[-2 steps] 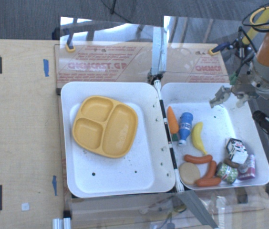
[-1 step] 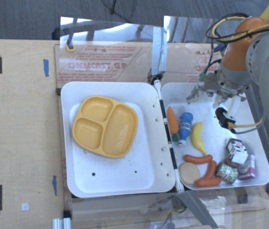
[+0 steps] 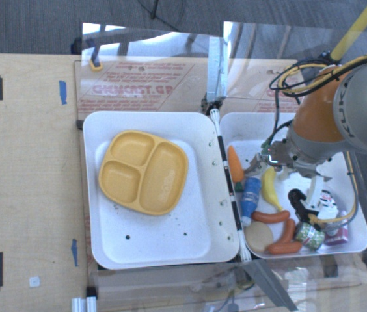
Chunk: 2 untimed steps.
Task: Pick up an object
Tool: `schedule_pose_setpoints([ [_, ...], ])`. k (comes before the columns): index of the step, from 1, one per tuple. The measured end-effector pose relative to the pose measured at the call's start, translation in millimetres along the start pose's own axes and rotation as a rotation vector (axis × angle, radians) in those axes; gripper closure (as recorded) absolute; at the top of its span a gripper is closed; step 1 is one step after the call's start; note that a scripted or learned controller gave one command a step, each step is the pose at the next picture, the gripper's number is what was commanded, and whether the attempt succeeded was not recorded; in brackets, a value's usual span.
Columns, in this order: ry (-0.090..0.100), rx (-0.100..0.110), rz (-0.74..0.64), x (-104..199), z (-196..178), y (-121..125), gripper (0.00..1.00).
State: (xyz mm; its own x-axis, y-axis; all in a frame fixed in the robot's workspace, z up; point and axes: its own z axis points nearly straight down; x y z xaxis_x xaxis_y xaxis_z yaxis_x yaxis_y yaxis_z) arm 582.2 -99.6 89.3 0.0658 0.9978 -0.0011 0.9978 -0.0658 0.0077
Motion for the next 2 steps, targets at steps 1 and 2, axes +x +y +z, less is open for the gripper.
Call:
schedule_pose_setpoints([
  [1,0.0,-0.002,-0.002,-23,-1,-51,0.0],
  [2,-0.004,-0.006,0.003,-27,-11,-50,1.0],
])
